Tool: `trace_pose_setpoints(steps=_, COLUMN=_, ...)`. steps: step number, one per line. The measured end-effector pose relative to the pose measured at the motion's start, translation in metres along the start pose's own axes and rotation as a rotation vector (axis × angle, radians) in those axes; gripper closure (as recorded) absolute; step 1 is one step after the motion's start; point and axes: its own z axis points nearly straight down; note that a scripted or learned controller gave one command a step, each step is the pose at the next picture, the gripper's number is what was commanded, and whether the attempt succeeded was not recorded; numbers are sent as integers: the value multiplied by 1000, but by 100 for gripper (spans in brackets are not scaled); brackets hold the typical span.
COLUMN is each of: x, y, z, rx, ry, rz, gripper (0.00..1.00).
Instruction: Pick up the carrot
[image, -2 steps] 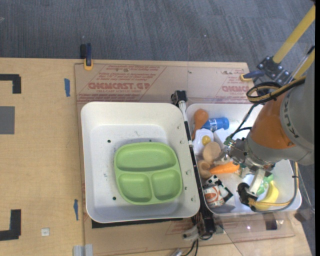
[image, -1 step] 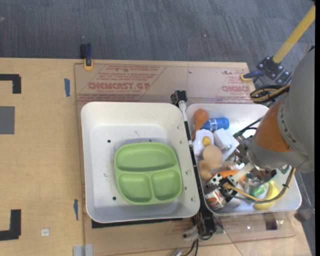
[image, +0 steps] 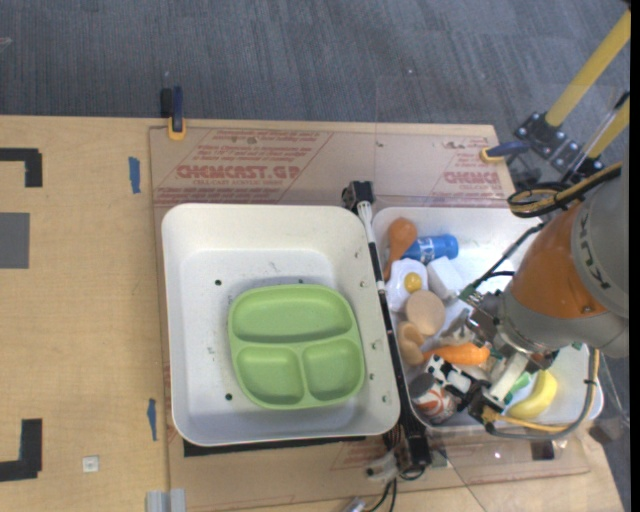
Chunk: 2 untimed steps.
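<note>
End effector (image: 480, 352) touching carrot (image: 462, 353)

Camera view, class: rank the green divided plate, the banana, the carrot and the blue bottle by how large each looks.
1. green divided plate, by far the largest.
2. banana and carrot: both partly hidden by the arm, so too close to rank.
3. blue bottle, apparently smallest, though partly hidden.

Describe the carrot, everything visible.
The carrot is orange, smooth and plastic-looking, likely a toy. It lies roughly level in the right bin, thick end toward the gripper, narrow end pointing left toward the bin divider. Its right end is hidden under the wrist. It sits among clutter, below a tan round piece and above a black-and-white toy. Whether the fingers hold it cannot be told.
</note>
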Motion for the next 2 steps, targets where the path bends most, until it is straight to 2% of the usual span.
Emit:
trace_pose_setpoints(steps=1, x=1, y=1, z=-10, rx=-3, ry=0, rz=-1, gripper=100)
trace_pose_setpoints(steps=2, x=2, y=1, z=-18, rx=-3, ry=-1, rz=-1, gripper=100)
